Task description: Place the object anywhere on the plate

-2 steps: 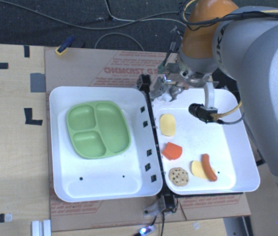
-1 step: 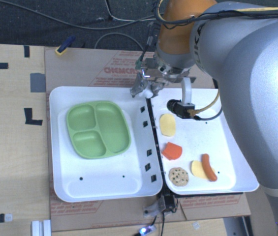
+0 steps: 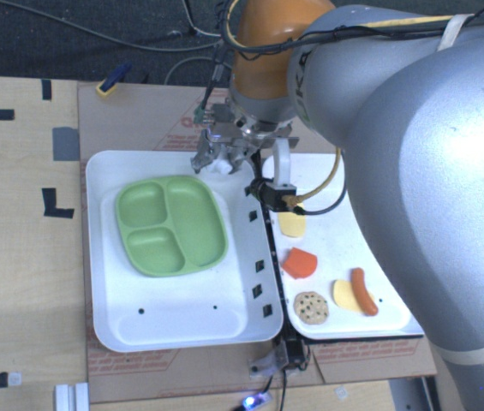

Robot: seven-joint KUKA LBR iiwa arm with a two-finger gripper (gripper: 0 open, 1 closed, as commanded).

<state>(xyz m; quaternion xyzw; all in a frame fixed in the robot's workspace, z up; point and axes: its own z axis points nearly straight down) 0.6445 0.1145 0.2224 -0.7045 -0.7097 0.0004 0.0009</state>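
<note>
Above the left bin's [image 3: 104, 255] far edge the arm [image 3: 379, 84] bends down, jaws' state unclear, beside the green plate [image 3: 171, 226]

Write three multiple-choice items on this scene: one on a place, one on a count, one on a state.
1. Where does the green plate lie?
A. left bin
B. right bin
C. bare bench

2. How many compartments has the plate?
A. two
B. three
C. five

3. What lies on the plate?
A. the cookie
B. the sausage
C. nothing

Answers: 1 A, it lies in the left bin. 2 B, two ridges split it three ways. 3 C, the cookie and sausage lie in the right bin.
</note>
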